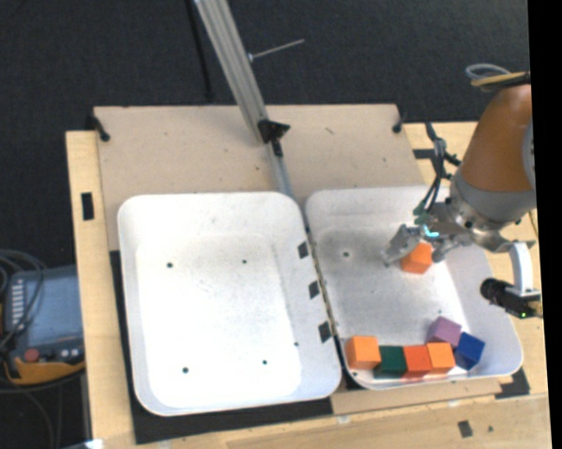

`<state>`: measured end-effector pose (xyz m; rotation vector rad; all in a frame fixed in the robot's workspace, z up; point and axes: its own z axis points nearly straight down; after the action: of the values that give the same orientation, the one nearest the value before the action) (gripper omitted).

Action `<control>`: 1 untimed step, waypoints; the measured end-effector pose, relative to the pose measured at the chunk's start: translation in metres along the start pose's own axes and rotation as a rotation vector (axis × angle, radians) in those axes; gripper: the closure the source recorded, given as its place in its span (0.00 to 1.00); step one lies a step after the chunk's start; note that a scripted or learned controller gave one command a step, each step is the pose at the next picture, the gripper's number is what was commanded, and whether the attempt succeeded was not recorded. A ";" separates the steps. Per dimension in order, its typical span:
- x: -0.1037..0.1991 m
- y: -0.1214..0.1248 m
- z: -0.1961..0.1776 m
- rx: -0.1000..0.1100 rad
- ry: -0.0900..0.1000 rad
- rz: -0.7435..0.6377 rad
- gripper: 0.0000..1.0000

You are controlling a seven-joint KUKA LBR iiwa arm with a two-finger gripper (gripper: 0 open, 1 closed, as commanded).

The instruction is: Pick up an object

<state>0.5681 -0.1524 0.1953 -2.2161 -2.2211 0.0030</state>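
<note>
My gripper (416, 249) hangs over the right bin (358, 262), in its upper right part. An orange block (415, 259) sits between the grey fingers, tilted and seemingly lifted off the bin floor. Along the bin's near edge lies a row of blocks: an orange one (365, 351), a dark green one (392, 360), an orange-red one (418, 359), another orange one (440, 355), a purple one (445, 330) and a blue one (469, 349).
The left bin (219, 297) lies beside the right one. A slanted metal rail (241, 80) runs from the top of the view down to the gap between the bins. A grey control box (41, 311) with cables sits left of the bench.
</note>
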 end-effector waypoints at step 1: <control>0.000 0.001 -0.003 -0.005 -0.001 0.001 0.00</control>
<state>0.5692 -0.1526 0.1978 -2.2207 -2.2229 -0.0019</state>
